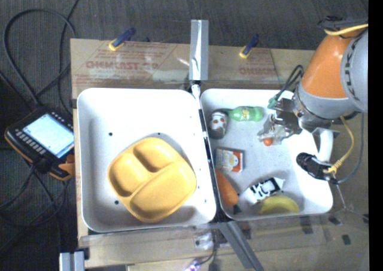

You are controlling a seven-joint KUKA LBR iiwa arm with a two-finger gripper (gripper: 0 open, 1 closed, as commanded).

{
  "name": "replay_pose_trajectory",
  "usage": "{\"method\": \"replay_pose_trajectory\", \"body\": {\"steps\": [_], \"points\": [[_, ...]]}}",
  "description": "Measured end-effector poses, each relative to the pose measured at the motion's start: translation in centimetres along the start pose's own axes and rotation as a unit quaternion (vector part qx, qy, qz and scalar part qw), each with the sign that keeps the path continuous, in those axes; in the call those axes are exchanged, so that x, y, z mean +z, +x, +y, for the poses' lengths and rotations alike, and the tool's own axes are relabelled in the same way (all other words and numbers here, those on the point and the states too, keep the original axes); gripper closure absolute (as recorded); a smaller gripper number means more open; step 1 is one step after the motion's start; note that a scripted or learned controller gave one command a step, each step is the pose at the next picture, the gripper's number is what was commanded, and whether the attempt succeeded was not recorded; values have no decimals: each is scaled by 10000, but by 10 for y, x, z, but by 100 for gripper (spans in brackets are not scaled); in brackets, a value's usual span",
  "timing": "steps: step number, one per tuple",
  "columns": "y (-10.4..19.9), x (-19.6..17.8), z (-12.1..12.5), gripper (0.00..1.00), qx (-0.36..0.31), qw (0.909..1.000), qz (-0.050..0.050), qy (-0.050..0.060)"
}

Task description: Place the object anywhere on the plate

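Target check: small orange-red rounded piece (267, 140), lying in the upper right part of the right-hand shallow white bin (308, 189). Sitting right at the tip of the grey two-finger gripper (276, 125), just to its lower, view-left side. Too small for reading any long axis.

Hanging over that spot, reaching in from the view's right. Spread, pressed together or pinching the piece: cannot tell from this angle.

Now looking for the goal: yellow divided plastic plate (152, 177), resting in the left-hand shallow white bin (96, 114), well apart, down and to the view's left of the piece.

Probably calling for a lift clearing the two bin walls meeting in the middle, then a long sweep left.

Crowding close by: green plastic bottle (247, 113) just up-left, red-and-white packet (229, 160) down-left. Leaving a strip of bare floor between those two, and plenty of open plate for landing anywhere.
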State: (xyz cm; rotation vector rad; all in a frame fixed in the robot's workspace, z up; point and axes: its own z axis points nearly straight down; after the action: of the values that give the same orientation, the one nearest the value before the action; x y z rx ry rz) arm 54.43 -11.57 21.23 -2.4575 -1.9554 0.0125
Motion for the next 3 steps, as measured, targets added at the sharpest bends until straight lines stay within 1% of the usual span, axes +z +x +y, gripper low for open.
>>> {"method": "replay_pose_trajectory", "body": {"steps": [1, 2, 3], "points": [[109, 26, -30, 100, 17, 10000, 16, 6], [55, 32, -56, 100, 831, 9965, 13, 17], [126, 31, -51, 100, 598, 9982, 15, 14]]}}
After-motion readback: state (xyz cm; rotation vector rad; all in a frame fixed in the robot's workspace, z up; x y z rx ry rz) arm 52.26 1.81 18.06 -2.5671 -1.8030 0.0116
